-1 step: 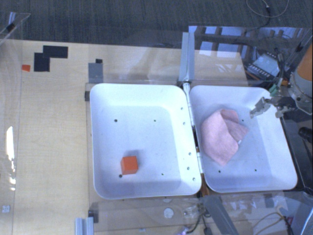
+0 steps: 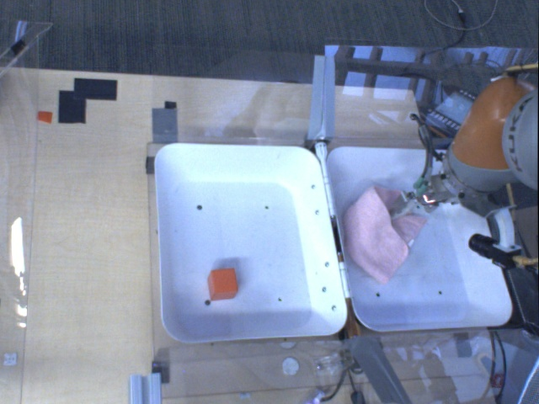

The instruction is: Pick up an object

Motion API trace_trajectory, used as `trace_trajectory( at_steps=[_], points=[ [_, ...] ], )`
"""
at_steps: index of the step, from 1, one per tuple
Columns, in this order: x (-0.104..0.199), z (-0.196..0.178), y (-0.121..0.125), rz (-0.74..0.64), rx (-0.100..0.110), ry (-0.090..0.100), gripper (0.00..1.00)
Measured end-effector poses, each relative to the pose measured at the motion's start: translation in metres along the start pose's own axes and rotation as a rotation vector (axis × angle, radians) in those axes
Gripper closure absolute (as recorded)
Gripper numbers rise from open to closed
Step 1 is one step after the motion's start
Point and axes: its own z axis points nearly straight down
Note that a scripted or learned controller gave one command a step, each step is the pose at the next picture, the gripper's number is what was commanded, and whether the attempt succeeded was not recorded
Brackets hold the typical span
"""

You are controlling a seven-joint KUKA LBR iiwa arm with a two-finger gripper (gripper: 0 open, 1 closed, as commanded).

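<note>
Two bins sit side by side: the left bin [image 2: 181, 179] holds an orange block [image 2: 223, 284], while in the right bin [image 2: 472, 297] the gripper [image 2: 424, 197] touches the pink cloth [image 2: 376, 232], whose bunched upper edge suits pinching; the jaw state cannot be determined.

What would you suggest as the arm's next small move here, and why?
Probably a short straight lift, to test whether anything comes up. The gripper sits low over the right bin, right at the upper edge of the pink cloth, whose fabric looks bunched toward it. Whether the cloth is actually caught cannot be seen. The orange block lies far off in the left bin.
</note>
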Motion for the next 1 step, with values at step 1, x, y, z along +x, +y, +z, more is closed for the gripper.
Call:
trace_trajectory(
  at_steps=[1],
  points=[
    [0.0416, 0.0025, -0.0079, -0.067, -0.008, -0.004, 0.00]
  ],
)
